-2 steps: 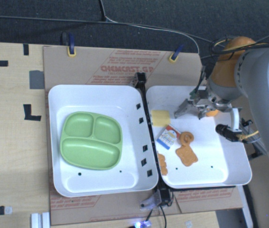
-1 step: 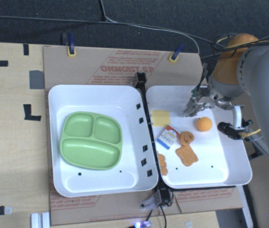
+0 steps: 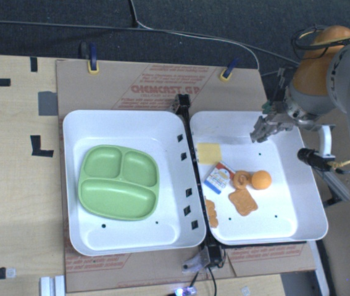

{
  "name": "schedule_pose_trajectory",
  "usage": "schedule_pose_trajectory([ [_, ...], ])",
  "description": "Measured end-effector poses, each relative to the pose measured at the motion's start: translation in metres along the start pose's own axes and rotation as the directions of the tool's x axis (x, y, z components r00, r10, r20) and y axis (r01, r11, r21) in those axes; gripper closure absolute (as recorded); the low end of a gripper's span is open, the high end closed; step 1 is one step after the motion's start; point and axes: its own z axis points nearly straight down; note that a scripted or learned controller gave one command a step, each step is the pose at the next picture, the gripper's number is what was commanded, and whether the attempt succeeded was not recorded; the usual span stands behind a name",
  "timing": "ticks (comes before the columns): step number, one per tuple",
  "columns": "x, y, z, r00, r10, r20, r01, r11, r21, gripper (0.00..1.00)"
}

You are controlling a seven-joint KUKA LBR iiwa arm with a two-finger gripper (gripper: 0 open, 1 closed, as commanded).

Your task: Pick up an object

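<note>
while the gripper point(image 3: 262, 132) hangs over the upper right part of the right bin point(image 3: 286, 224), its fingers point down at bare white floor with nothing between them; whether they stand wide or narrow i cannot tell. the nearest things lie below and to its left, well apart from it: an orange ball point(image 3: 261, 180) touching a small tan round piece point(image 3: 242, 179), a tan flat piece point(image 3: 243, 201) just under those, a blue and white packet point(image 3: 217, 179) beside them, a pale yellow square point(image 3: 208, 153) against the bin's left wall, and a small orange-brown piece point(image 3: 212, 213) low on the left. that makes six loose things in this bin, one of each. any would do for the task; the ball looks light and firm but likely to roll, so i would close across its middle. the packet looks thin and slippery, the flat pieces hard to get under. the left bin point(image 3: 82, 230) holds one green divided tray point(image 3: 119, 182) with three compartments. two bins in all.
</note>
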Motion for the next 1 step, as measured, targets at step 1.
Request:
schedule_pose_trajectory([
  [1,0.0008,-0.0009,-0.0430,1.000,-0.001,0.000,0.001,1.000,0.001,1.00],
])
